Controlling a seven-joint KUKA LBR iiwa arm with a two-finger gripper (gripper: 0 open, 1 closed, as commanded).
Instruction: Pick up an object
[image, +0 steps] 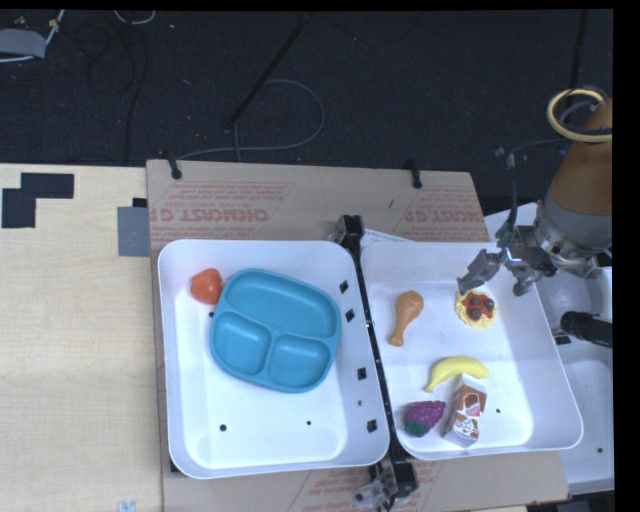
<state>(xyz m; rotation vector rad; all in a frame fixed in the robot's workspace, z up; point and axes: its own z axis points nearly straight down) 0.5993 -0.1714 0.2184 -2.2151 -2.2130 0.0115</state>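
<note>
My gripper (498, 279) hangs over the back right part of the right bin (560, 400), open, with nothing between its fingers. Just below it lies a small yellow dish of toy pasta with red sauce (476, 308). To the left of that sits a toy chicken drumstick (405, 316). Nearer the front are a banana (456, 371), a bunch of purple grapes (424, 416) and a small brown and white carton (465, 415).
The left bin (190, 420) holds a blue divided plate (274, 329) and an orange-red toy fruit (206, 286) at its back left. A black divider (368, 350) runs between the bins. The arm's orange band (585, 175) rises at the right.
</note>
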